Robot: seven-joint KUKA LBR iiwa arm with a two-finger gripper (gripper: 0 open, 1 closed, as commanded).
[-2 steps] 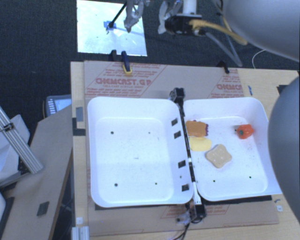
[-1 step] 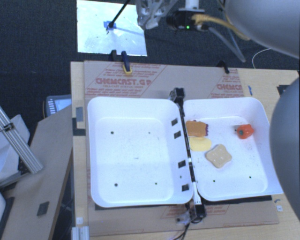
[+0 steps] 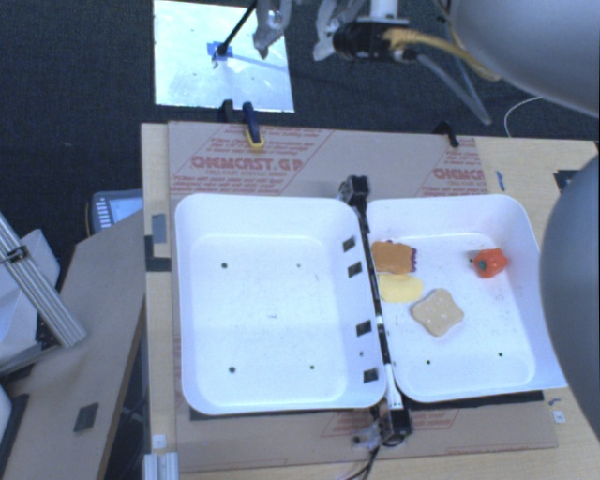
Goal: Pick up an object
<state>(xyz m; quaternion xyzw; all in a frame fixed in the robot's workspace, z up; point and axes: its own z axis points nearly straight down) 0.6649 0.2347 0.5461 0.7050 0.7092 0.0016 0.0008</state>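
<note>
Gripper (image 3: 300, 28) sits at top centre of frame, jaw state not discernible; candidate objects—toast slice (image 3: 437, 311), orange piece (image 3: 488, 262)—lie in right bin (image 3: 525, 361), well below and right of it.

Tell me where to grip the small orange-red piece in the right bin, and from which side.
Grip the orange-red piece across its rounded body, coming straight down from above. It sits apart from the other items, with bare bin floor around it, so the jaws should fit on either side.
</note>
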